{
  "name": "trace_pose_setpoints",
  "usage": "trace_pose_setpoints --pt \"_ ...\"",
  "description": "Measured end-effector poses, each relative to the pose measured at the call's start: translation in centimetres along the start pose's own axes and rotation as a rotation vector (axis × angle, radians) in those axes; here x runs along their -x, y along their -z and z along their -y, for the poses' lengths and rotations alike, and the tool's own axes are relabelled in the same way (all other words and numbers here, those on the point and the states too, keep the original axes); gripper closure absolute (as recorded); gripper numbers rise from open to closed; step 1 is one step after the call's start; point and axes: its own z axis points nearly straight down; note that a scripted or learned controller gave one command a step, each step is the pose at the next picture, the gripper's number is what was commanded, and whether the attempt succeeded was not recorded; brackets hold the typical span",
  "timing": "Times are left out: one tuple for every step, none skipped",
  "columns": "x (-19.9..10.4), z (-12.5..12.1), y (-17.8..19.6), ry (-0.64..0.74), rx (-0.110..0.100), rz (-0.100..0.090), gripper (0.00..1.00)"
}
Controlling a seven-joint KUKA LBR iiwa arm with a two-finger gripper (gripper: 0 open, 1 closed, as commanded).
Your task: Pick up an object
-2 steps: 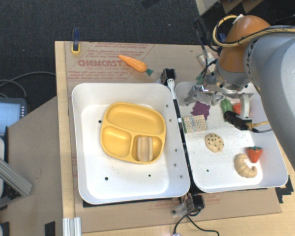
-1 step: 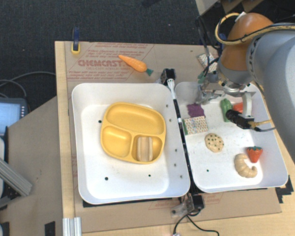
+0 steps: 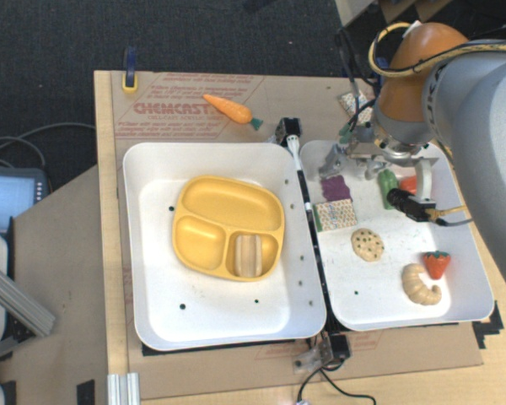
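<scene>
Camera view: the end effector (image 3: 386,160) hangs over the right bin's (image 3: 464,310) far end, near a purple block (image 3: 336,187); its grip I cannot tell.

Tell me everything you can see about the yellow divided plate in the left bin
The yellow divided plate looks like smooth moulded plastic, rounded at the corners, with three compartments: one long section across the far side and two smaller ones nearer the camera. It lies flat, slightly rotated, near the middle of the left bin, resting on the bin's floor. A pale, beige cylindrical piece sits in the near right compartment; what it is cannot be told. The other two compartments hold nothing visible.
</scene>
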Motion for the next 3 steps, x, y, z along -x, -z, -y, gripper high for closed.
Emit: trace_pose_setpoints --pt "0.1 4.8 -1.2 -0.004 -0.010 -0.004 0.00" --pt "2.6 -0.1 -1.0 -0.001 0.003 0.000 0.00" --pt "2.5 0.0 0.1 -0.001 0.003 0.000 1.00"
